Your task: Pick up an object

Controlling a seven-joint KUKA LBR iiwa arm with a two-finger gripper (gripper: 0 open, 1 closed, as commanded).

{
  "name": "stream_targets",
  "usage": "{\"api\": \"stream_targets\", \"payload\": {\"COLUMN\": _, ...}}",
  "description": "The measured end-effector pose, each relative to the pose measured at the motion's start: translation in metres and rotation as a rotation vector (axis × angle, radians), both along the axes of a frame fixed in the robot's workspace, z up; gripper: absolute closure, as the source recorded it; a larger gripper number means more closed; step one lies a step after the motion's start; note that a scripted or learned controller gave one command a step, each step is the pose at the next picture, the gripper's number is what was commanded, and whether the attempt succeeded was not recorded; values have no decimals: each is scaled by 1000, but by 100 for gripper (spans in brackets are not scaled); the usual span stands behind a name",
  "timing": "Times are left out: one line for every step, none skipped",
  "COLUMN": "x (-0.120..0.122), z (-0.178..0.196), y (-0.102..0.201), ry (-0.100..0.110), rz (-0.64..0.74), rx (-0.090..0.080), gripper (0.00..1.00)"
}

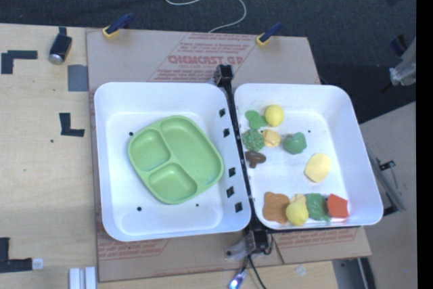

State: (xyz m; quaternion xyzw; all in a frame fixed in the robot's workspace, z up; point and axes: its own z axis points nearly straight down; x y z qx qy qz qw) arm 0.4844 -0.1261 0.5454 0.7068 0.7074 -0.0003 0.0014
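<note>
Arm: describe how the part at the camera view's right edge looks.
A small part of the arm shows at the right edge, beyond the right bin: pale grey and blocky, with a darker patch above it. It is too blurred to tell markings or cables.
</note>
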Motion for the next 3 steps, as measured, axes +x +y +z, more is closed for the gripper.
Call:
{"api": "stream_targets", "payload": {"x": -2, "z": -145, "y": -5, "ry": 18, "rz": -2, "rx": 5, "gripper": 100}}
{"api": "stream_targets", "payload": {"x": 0, "z": -131, "y": 63, "ry": 1, "rz": 7, "rx": 3, "gripper": 100}}
{"api": "stream_targets", "payload": {"x": 0, "z": -99, "y": 163, "ry": 0, "rz": 12, "rx": 5, "gripper": 100}}
